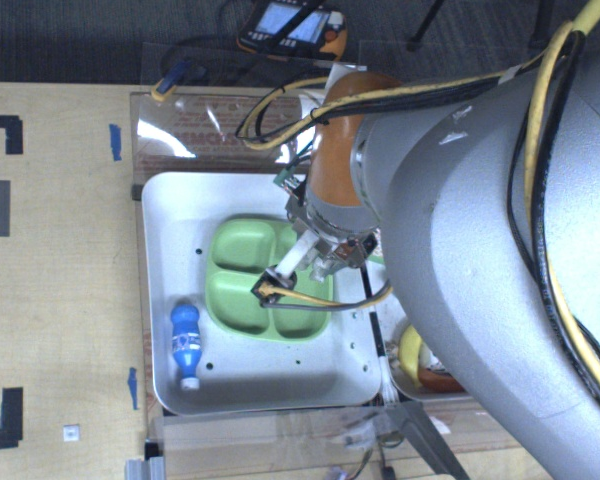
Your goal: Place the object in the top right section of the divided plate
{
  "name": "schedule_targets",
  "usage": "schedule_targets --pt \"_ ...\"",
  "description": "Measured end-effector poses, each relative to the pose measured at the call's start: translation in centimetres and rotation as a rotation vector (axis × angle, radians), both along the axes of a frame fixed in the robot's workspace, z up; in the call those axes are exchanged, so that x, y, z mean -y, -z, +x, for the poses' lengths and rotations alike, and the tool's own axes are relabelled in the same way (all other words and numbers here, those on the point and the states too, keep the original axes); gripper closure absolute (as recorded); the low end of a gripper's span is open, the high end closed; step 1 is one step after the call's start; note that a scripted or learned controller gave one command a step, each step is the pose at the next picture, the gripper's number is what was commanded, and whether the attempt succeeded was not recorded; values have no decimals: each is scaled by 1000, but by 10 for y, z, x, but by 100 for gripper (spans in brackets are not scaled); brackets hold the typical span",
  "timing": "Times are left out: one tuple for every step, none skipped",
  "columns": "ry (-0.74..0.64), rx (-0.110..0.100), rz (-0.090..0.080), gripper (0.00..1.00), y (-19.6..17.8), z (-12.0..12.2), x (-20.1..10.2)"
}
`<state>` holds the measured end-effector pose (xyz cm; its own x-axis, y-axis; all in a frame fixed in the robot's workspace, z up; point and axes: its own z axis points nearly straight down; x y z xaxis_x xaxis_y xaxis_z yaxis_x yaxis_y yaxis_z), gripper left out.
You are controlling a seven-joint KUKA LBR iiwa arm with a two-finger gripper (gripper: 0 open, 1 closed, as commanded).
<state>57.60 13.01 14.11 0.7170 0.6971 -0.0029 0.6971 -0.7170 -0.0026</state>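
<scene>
A light green divided plate [242, 268] lies in the middle of the left white bin [170, 218]. A small blue bottle with a white cap [185, 344] lies by the bin's near left corner, apart from the plate. My gripper [330, 256] hangs over the right side of the plate, below the orange wrist band. The wrist and arm cover the plate's right sections, so what lies under the gripper is hidden.
The large grey arm [490, 238] fills the right of the view and hides most of the right bin. At that bin's left edge a yellow object [410, 354] and a reddish-brown one [438, 376] peek out. A clear plastic sheet [220, 128] lies behind the left bin.
</scene>
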Motion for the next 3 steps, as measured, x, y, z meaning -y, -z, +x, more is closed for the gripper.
schedule_targets --pt "32 2 0 100 -62 65 -9" --pt "-41 9 1 100 29 15 -27" --pt "64 1 1 100 -19 -49 -96"
